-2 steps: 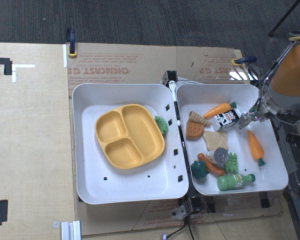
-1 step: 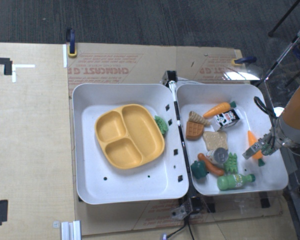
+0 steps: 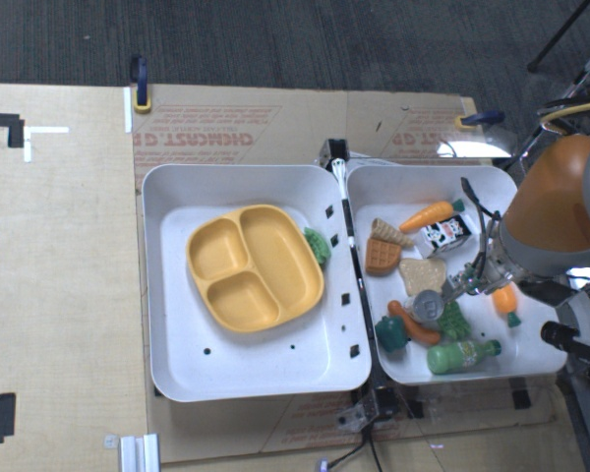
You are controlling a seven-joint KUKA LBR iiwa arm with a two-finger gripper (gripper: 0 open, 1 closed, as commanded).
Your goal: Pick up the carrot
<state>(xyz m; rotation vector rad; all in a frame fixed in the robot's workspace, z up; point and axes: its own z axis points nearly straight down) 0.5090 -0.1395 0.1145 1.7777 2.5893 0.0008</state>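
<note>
One carrot lies at twelve o'clock in the right bin — my gripper hangs toward five o'clock of it, over the toy food; its opening I cannot tell.

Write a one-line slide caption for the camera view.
Arm's gripper hovers over cluttered right bin, apart from the carrot near its far edge; yellow divided plate sits in left bin.

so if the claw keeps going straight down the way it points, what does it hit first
Probably the slice of bread or the grey round piece beside it, under the claw. Depth is unclear. The carrot lies farther back.
</note>
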